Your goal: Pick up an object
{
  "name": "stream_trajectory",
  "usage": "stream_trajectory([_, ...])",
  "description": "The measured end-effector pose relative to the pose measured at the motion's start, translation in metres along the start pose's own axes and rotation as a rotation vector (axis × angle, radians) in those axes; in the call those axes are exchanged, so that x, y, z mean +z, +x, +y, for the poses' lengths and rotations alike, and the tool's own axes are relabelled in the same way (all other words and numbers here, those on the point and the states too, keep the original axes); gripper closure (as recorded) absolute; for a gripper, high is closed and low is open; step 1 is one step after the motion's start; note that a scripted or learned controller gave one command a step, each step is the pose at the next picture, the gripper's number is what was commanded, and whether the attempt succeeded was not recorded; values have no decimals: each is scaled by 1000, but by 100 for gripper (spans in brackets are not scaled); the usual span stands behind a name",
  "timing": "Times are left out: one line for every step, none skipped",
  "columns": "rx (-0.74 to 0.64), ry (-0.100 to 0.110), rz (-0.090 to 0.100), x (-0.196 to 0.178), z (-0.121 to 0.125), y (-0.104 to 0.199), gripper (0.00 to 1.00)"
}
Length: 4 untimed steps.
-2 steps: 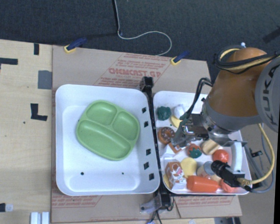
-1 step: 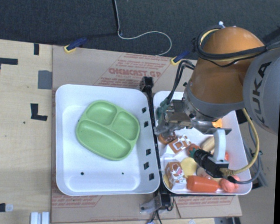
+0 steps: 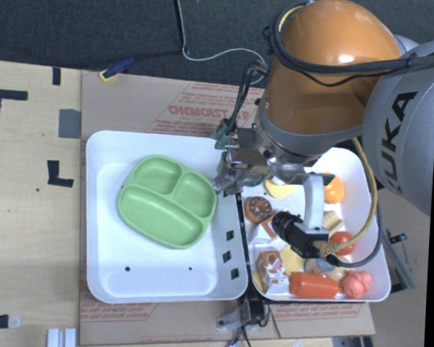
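Toy food pieces lie heaped in the white bin on the view's right. The gripper hangs low over the ridge where the two bins meet, toward their far end. The wrist above hides so much of it that I cannot tell whether it is open or closed.

Just beside it, inside the right-hand bin, sits a brown doughnut with sprinkles. A pale yellow piece lies just behind that, partly under the wrist. Farther right an orange piece rests near the bin's far corner, with a beige block and a round red piece closer to the camera. Along the near wall lie a printed brown-and-white packet, a red-orange sausage shape and a pink piece, the last two touching.

On the other side of the ridge, the left-hand bin holds a green divided plate, set at a slant in its far half, its right corner near the gripper. Both bins rest on a cardboard sheet with red print. The arm's orange band bulks over the far end of the right-hand bin.
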<state>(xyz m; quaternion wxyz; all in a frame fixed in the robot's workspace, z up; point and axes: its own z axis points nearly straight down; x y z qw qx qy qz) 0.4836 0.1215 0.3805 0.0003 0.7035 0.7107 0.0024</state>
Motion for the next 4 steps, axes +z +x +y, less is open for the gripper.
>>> stream_trajectory([7, 7, -4, -6, 0, -4, 100])
stream_trajectory([6, 9, -5, -16, 0, -4, 100])
stream_trajectory([5, 11, -7, -25, 0, -4, 100])
stream_trajectory([5, 13, -8, -35, 0, -4, 100])
